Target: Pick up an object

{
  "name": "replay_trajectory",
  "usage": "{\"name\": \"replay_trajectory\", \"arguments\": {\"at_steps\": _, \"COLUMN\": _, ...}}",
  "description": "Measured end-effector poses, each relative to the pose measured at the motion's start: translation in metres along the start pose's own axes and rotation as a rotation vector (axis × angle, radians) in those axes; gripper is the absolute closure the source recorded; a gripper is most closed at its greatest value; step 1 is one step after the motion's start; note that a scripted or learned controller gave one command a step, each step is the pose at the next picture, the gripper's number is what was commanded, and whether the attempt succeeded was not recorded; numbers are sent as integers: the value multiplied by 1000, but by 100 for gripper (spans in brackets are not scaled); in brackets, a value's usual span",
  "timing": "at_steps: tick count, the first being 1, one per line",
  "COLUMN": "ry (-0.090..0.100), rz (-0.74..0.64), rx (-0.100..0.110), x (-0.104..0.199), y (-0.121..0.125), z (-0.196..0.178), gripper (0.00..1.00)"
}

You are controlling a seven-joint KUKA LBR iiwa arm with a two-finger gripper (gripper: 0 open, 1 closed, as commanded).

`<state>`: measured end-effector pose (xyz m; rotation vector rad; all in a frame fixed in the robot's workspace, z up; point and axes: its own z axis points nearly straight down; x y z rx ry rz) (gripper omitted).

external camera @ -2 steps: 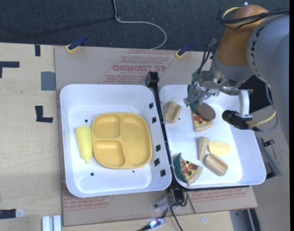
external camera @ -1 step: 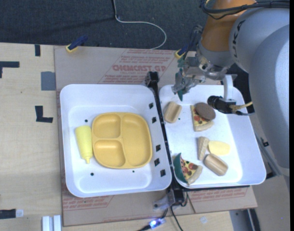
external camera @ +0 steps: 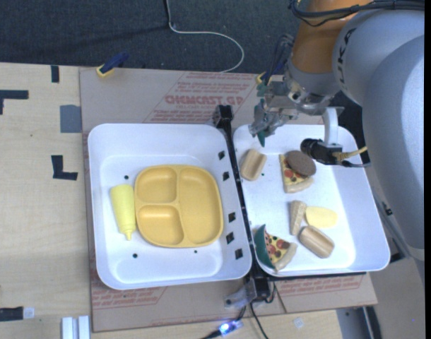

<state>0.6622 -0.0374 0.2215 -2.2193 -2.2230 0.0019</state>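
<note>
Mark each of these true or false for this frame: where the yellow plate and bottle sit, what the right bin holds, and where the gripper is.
1. The yellow plate lies in the left bin. True.
2. The yellow bottle lies in the right bin. False: it lies in the left bin, beside the plate's left edge.
3. The gripper is above the right bin's upper left corner, near the bread piece. True.
4. A pizza slice lies on the plate. False: it lies in the right bin's lower left corner.
5. The gripper holds the bottle. False: the bottle lies in the left bin, far from the gripper.
</note>
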Motion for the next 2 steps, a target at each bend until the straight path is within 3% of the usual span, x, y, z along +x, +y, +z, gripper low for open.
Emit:
{"name": "replay_trajectory", "arguments": {"at_steps": 1, "ry": -1, "rz": 2, "rx": 1, "x": -17, "y": -8, "z": -1, "gripper": 100}}
{"name": "replay_trajectory", "arguments": {"at_steps": 2, "ry": 0, "rz": 1, "rx": 0, "x": -5, "y": -16, "z": -9, "gripper": 100}}
